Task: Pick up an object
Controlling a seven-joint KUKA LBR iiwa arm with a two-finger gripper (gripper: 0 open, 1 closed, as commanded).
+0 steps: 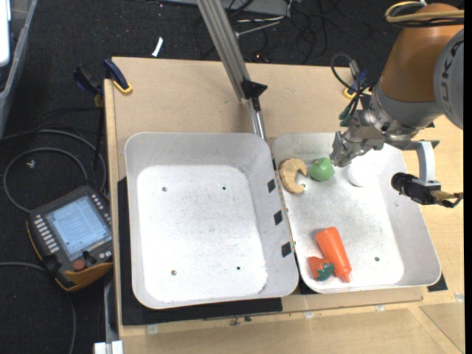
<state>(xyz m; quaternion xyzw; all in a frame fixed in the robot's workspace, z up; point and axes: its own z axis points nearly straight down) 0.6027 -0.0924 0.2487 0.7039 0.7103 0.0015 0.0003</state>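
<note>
The gripper [344, 152] hangs low over the right bin [398, 271], its tip just beside a green ball [321, 170] and a white ball [358, 173]. Whether it is open or closed cannot be told from this slanted look down; nothing is seen held in it.

The green ball lies near the far edge of the right bin, just right of a tan, curved pastry-shaped toy [292, 175], and looks like the nearest candidate. It is probably light, smooth and rigid or slightly springy, so it may roll or squirt out under a pinch off its middle. Best taken across its widest part, squarely from above.

The pastry toy, near the wall shared with the left bin [147, 220], offers a narrower curved body to close around. Nearer the front of the right bin from the green ball lies an orange carrot toy [333, 253], likely hard plastic, best pinched across its width.
</note>
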